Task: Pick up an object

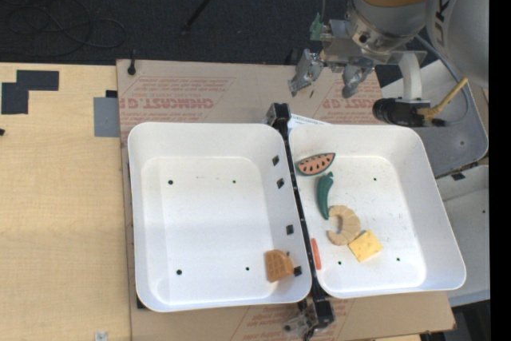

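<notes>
Overhead, in the camera view, the gripper [329, 84] is seen raised above the cardboard behind the right bin [431, 172], its two fingers spread apart with nothing between them. No object is held. The candidates for picking lie in the right bin: a watermelon slice [315, 164], a green pepper [324, 194], a tan curved piece [344, 224] and a yellow cheese wedge [366, 246], the last two touching. An orange-brown block [279, 265] rests in the left bin [152, 172], close to the divider. All appear to be small toy foods, judged light, stiff and somewhat smooth, unlikely to break. The cheese wedge would probably be taken best across its flat sides; the pepper across its narrow body. Mirrored red print can be made out on the cardboard [200, 96] covering the desk, but it cannot be read with confidence.
</notes>
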Available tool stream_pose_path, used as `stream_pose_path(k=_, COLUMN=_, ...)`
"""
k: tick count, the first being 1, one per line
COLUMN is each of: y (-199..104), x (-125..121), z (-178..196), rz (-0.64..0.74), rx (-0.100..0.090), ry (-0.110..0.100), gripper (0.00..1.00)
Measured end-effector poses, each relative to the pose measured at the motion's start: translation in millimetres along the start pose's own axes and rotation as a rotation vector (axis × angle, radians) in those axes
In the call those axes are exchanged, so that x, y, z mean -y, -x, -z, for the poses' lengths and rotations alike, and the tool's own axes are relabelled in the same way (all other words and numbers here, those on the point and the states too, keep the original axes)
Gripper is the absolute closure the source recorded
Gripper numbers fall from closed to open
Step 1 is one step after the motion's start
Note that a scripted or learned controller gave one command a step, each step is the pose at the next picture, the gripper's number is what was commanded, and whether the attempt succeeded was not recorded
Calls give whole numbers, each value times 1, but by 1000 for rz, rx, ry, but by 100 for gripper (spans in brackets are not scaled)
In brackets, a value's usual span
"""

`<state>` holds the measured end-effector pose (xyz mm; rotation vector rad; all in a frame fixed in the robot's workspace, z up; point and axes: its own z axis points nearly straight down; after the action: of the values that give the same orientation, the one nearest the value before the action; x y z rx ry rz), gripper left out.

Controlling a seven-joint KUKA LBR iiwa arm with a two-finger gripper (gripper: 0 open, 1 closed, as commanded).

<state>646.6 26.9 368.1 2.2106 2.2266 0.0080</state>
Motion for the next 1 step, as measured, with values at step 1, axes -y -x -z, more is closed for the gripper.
stream_pose_path(k=1, y=3, x=3, z=6, rz=0, rx=3, ry=-11, gripper=100)
